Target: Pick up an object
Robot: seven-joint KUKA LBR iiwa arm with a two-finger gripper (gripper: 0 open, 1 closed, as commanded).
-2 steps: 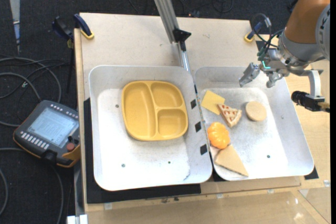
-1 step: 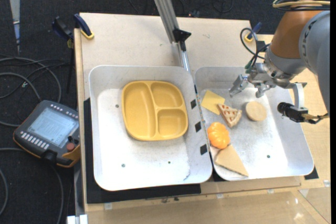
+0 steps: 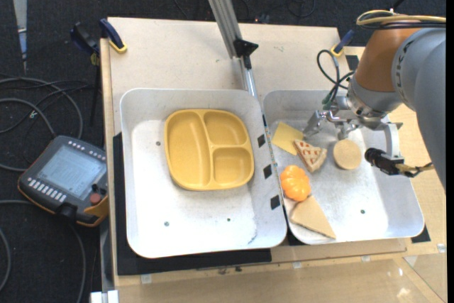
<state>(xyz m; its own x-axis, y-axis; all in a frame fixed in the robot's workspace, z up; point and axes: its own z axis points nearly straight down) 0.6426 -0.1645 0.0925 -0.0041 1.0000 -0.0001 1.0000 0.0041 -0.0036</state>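
Clearly the round tan disc point(image 3: 347, 154) lies in the right bin point(image 3: 397, 213), just below the gripper point(image 3: 339, 123) (whose fingers I cannot tell apart or together). Its roundness suggests no preferred grasp axis; a short descent should reach it.

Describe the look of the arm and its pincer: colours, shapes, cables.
The arm is thick and rounded, grey, with an orange band above the wrist. Black and yellow cables loop alongside it. The pincer is a small unit of bare grey metal, with a black fitting jutting out beside it.
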